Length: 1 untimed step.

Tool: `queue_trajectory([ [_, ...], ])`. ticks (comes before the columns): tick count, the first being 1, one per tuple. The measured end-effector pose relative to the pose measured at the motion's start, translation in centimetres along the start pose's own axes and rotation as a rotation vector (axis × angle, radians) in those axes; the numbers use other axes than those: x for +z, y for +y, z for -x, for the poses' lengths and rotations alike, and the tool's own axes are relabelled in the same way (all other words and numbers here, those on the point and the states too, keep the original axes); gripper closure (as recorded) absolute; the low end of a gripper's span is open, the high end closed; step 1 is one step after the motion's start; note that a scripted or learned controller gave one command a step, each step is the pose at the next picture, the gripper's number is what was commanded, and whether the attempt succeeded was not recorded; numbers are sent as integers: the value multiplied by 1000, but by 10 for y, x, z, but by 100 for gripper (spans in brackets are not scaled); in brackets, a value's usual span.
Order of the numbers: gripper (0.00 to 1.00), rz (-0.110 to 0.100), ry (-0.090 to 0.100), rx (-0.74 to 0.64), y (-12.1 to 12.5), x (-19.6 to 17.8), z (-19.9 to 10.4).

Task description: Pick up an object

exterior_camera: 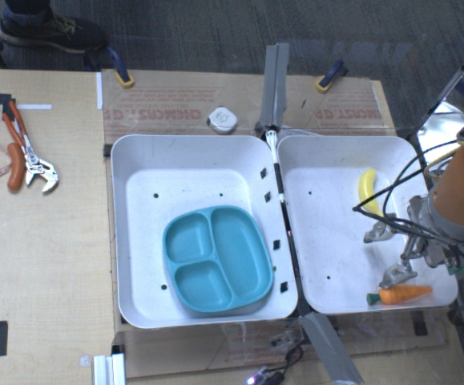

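The gripper (390, 255) is seen low in the right bin (328, 291), at the end of the arm (456, 191) that comes in from the right. Its two fingers are spread apart, and nothing is held between them. One finger (376, 234) is placed just below the banana (366, 189). The other finger (396, 277) is placed just above the carrot (404, 294), very close to it or touching it; which one cannot be told. The carrot is laid flat near the front wall of the right bin, with its green end to the left. The banana is laid near the back of the same bin. A black cable (392, 191) is looped over the banana. A blue tray (215, 259) with three parts is laid in the left bin (135, 215). A wrench (25, 155) with an orange handle is seen on the bench (47, 295), far to the left.
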<state>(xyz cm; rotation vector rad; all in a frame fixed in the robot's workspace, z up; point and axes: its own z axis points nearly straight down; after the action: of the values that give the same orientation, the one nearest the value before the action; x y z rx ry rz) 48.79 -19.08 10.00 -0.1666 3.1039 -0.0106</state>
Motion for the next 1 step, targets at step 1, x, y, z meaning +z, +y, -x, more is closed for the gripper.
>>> queue_trajectory([
  [1, 0, 0, 28, 515, -10, 9, 75],
])
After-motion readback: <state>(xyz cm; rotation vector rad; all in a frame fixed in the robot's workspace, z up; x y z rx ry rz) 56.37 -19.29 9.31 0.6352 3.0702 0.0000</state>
